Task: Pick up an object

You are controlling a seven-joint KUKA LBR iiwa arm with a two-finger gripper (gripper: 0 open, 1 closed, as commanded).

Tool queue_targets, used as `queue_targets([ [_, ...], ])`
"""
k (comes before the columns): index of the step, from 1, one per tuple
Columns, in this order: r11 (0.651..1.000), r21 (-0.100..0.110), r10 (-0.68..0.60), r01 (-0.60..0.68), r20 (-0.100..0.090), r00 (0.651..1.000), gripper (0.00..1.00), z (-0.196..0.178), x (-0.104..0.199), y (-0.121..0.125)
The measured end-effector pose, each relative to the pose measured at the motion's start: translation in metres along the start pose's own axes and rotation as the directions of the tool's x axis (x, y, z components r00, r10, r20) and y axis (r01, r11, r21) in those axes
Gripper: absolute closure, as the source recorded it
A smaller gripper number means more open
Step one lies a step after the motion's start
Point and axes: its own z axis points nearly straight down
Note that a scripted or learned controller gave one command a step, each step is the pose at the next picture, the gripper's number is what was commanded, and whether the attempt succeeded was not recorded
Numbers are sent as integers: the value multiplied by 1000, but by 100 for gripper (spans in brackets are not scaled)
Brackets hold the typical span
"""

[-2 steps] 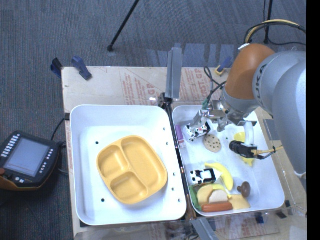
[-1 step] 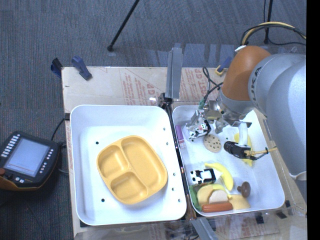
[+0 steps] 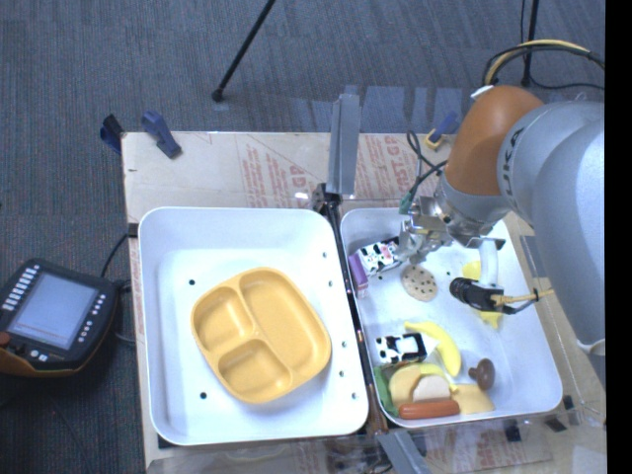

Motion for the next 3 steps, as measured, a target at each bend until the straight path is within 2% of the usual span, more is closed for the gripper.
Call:
queue_targets([
  [1, 1000, -16, -2, 2, -3, 1000, 0, -2, 3, 4],
  [2, 999, -26, 26, -26, -5, 1000, 0, 10, -33, -19],
  [3, 987, -17, 160, -160, -5, 987, 0, 3, -69, -58],
])
